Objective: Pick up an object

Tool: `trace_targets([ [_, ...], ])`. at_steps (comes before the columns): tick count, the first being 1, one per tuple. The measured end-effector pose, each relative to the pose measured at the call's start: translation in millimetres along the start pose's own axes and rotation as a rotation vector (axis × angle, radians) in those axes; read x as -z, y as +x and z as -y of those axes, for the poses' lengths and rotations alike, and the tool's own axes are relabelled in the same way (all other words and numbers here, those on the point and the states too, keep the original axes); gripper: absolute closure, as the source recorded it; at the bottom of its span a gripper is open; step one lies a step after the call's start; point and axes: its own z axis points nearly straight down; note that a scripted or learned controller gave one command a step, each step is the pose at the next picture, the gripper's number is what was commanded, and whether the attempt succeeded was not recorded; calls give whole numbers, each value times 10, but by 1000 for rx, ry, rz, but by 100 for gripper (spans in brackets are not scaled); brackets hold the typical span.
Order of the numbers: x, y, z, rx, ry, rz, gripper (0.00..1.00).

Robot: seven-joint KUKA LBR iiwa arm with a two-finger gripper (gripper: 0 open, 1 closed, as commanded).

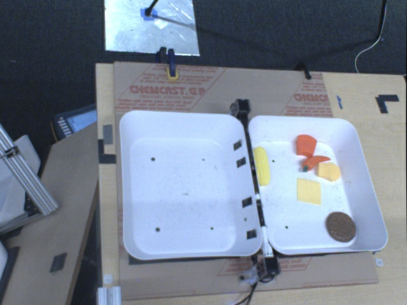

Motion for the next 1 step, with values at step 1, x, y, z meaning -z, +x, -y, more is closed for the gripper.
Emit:
trace_targets([
  [1,0,0,0,0,0,0,100],
])
